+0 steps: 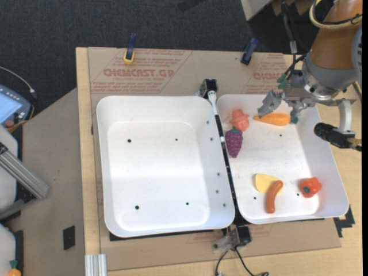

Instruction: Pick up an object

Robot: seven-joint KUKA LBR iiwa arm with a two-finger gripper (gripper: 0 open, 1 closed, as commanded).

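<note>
From the overhead camera I see the grey arm with its orange band reaching in from the right, and its two-finger gripper (282, 109) is down in the far part of the right-hand shallow white bin (322, 154). The fingers are spread, one grey finger on each side of a small orange carrot-shaped toy (274, 119) that lies flat on the bin floor, near the far wall. The carrot looks to rest on the floor between the fingers rather than being pinched; I see no clamp on it. So I judge the step in hand to be the approach over the carrot, with the grasp itself not yet made. Other pieces share this bin: a pink lumpy plastic toy (240, 120) just beside a purple grape-cluster toy (234, 142) near the divider, a pale yellow wedge (264, 182) touching an orange sausage-shaped toy (273, 195) towards the near wall, and a red pepper-like toy with a green top (310, 187) in the near right corner. The left-hand white bin (115, 154) sits alongside. The next move, as I read it, calls for closing squarely across the carrot's narrow body, then lifting straight up; the tapered, smooth shape may slip if the fingers meet off centre.
</note>
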